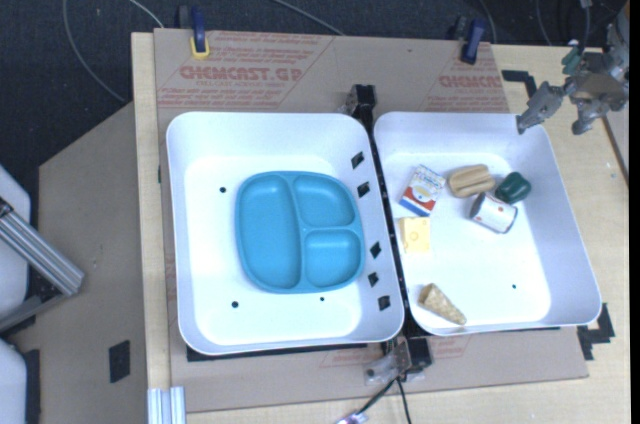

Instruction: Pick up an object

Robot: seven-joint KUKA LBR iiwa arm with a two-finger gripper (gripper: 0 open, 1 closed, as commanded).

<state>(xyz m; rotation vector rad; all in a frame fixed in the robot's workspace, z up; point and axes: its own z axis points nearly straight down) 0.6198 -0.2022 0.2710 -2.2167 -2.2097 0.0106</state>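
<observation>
Your claw (557, 114) hangs at the far right corner of the right bin (560, 284), its two fingers spread apart with nothing between them. One fingertip (526, 119) sits over the bin's rim; the other points down just outside the bin.

Look below and to the left of the claw and you have the cluster of objects. Nearest is a dark green piece (513, 186), touching a small silver can (493, 212) that lies on its side just under it. Left of those, still below the claw, a tan bread roll (469, 179) lies flat, and beside it a little red, white and blue carton (423, 191). Under the carton rests a yellow square block (416, 235). Farther down from the claw, near the bin's near edge, a pale wedge (441, 304) lies on its own, well apart from the rest.

Far to the claw's left, across the divider, the left bin (205, 312) holds a blue sectioned plate (299, 230), three compartments, sitting flat in the middle.

Beyond the bins, level with the claw and to its left, two clamps, one blue and yellow (199, 31), one blue (472, 40), grip the board's far edge.
</observation>
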